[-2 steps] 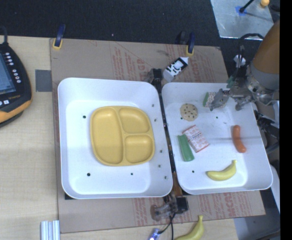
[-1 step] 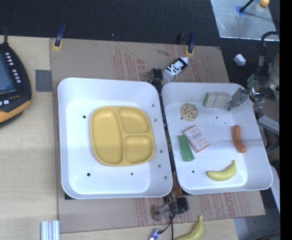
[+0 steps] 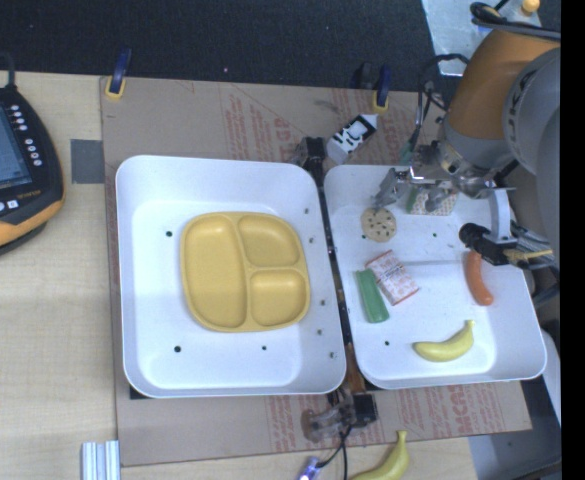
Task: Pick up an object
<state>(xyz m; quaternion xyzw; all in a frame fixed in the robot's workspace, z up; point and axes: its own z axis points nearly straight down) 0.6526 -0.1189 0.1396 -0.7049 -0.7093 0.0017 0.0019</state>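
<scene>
- At far left, a pendant (image 3: 7,168) with a dark screen and orange edge lay on the bench (image 3: 42,348), well apart from the bins.
- A brown cardboard sheet (image 3: 222,118) lay under both bins, held at its far edge by two clamps (image 3: 118,72).
- The left bin (image 3: 142,268) held one thing: a yellow tray (image 3: 244,270) with three compartments, lying flat near the bin's middle.
- The right bin (image 3: 512,353) sat just beside the left bin, their edges touching along the centre.
- A round cookie (image 3: 378,224) lay near the right bin's far left corner.
- A green bar (image 3: 372,295) lay near that bin's left wall, touching a small red-and-white packet (image 3: 393,276) on its right.
- A banana (image 3: 446,344) lay near the bin's near edge, apart from the other items.
- An orange carrot (image 3: 479,277) lay near the bin's right wall.
- The gripper (image 3: 404,186) hung over the bin's far edge, just above and to the right of the cookie; its fingers were spread, with nothing between them.
- The arm (image 3: 502,88) entered from the right, above the bin's far right corner.
- A second banana (image 3: 387,462) lay outside the bins, at the near edge of the view.
</scene>
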